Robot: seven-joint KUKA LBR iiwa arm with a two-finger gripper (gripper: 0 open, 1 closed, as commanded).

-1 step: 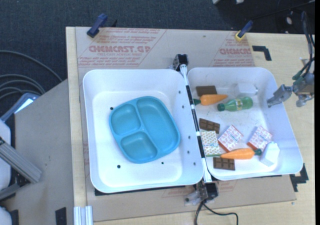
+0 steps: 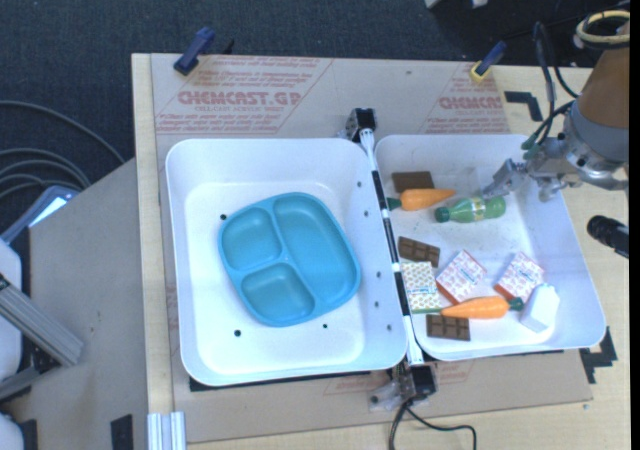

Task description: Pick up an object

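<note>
Two-finger metal claw (image 2: 507,178) over the far part of the right shallow white bin (image 2: 575,238), reaching in from the right below the grey wrist with its orange band; fingers apart or together: cannot tell from this slant. Just left of and slightly nearer than the claw tip, touching or almost touching it, a green plastic bottle (image 2: 470,208) on its side, long axis running left to right, pale cap end pointing left, green body end toward the claw. Immediately left of the bottle, an orange toy carrot (image 2: 424,199) lying along the same left-right line, green tip at the left by the bin wall. Beyond that carrot, a small brown chocolate-like block (image 2: 412,181). Nearer in the same bin, well apart from the claw: another brown block (image 2: 418,251), a patterned green-and-white packet (image 2: 421,287), two red-and-white small cartons (image 2: 460,276) (image 2: 519,276), a second orange carrot (image 2: 474,308), a third brown block (image 2: 448,327) and a white piece (image 2: 540,308). In the left white bin (image 2: 190,238), a blue three-compartment plastic plate (image 2: 288,258)
</note>
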